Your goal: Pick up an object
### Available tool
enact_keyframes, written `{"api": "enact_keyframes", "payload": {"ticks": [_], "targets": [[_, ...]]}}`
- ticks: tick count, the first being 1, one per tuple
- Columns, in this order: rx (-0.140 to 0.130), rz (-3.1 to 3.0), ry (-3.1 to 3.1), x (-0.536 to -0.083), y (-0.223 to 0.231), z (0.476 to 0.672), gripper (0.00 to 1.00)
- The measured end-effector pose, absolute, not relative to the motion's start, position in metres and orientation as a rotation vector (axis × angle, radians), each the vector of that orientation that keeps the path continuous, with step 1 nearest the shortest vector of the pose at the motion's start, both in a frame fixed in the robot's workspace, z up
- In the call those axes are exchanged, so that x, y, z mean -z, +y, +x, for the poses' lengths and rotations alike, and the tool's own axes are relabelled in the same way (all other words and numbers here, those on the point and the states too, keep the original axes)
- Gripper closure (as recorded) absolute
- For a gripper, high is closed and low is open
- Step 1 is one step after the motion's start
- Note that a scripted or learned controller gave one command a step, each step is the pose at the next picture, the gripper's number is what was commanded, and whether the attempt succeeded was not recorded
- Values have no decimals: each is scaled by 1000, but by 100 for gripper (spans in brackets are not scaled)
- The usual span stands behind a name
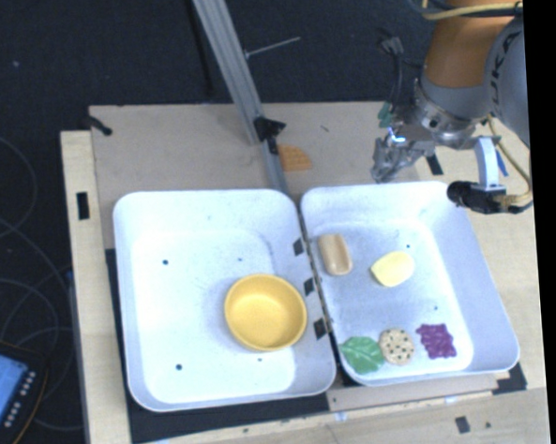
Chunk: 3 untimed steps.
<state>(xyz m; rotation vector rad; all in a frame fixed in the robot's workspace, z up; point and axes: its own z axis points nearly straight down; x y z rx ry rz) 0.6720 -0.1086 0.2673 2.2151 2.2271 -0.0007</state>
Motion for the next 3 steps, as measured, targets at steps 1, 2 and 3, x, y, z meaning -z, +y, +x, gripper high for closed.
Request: {"api": "enact_keyframes", "payload": {"ticks": [1,2,3], "targets": [[0,2215,2229,-253,-55,672,100],[-1,2215,2229,-252,-2,667,100],[-4,2213,2229,-257,49,669,100]]}}
